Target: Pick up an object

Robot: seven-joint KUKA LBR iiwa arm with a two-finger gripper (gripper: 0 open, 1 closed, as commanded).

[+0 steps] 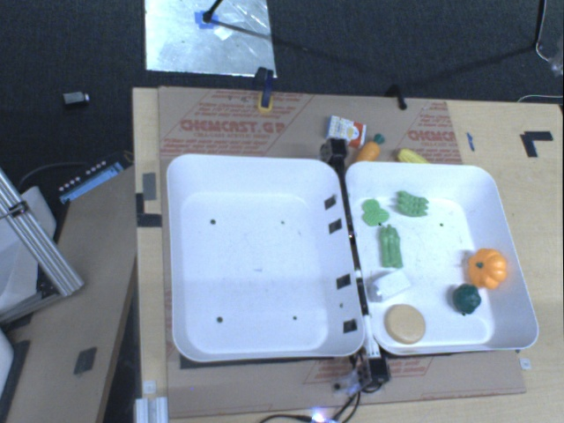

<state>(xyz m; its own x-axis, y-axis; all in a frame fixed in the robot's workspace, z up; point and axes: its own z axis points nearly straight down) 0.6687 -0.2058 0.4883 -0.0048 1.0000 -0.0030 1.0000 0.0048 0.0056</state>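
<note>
The right bin (502, 208) holds several small objects. An orange pumpkin (486, 268) lies near its right wall, with a dark green round piece (466, 299) just below it. A tan disc (405, 323) rests at the bin's front left, and a white block (389, 285) lies above it. Three light green pieces sit toward the back left: a leafy one (374, 211), a ridged one (411, 204) and a long one (389, 246).
The left bin (189, 183) stands beside the right one. Behind the bins on the cardboard lie a carrot (367, 151), a yellow piece (411, 157) and a small white and red item (345, 129). A metal frame (35, 245) stands at the far left.
</note>
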